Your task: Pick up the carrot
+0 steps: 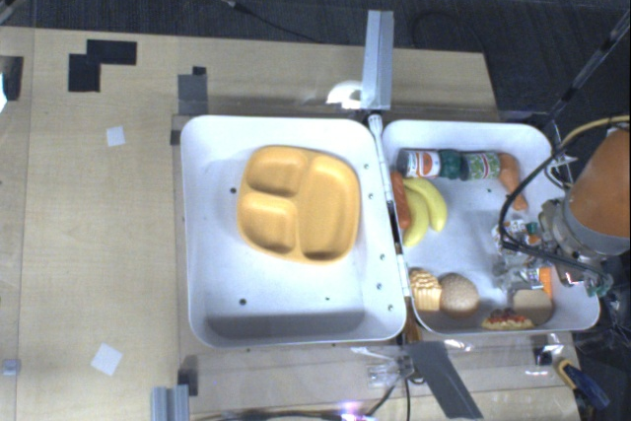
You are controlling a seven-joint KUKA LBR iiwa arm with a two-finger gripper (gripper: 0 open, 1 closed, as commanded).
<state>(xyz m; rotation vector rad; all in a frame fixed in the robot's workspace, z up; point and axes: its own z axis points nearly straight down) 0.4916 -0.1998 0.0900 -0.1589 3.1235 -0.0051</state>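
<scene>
While the gripper (527, 261) hangs low over the right side of the right bin (473, 135), the task stands at the approach step, judged from position alone.

Carrot: the orange tapered piece (509, 175) at the bin's far right corner, just beside the end of the can (454, 165); nothing grips it.
Look-alike: a slim reddish-orange item (399, 200) lies along the bin's left wall beside the bananas (424, 208); it may be a hot dog, too small to tell.
Gripper state: cannot be determined; cables and wrist hardware hide the tips.
Arm pose: enters from the right, orange band (601, 192) above the wrist, tool pointing down toward the bin floor.
Offset: tool sits nearer the camera than the carrot, near the bread items (444, 291).
Next move: likely shift toward the far wall, align across the carrot's narrow width, descend.
Risk: wall and can crowd the carrot.
Left bin: holds a yellow divided tray (299, 202).
</scene>
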